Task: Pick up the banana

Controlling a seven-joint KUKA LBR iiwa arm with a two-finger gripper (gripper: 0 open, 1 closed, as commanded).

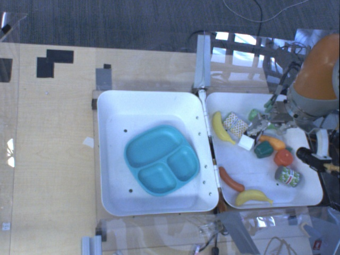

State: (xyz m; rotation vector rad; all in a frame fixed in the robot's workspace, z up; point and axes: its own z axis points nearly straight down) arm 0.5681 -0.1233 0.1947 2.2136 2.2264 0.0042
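The camera view shows the pincer [260, 125], grip unclear, with a banana [222, 127] left of it, and it might grab the nearby box [235, 123] instead.

The arm [317, 76] is seen entering from the right, its orange band uppermost at the frame edge. The grey wrist is angled down and leftward, and the gripper [264, 122] is held low, its metal parts blurred.
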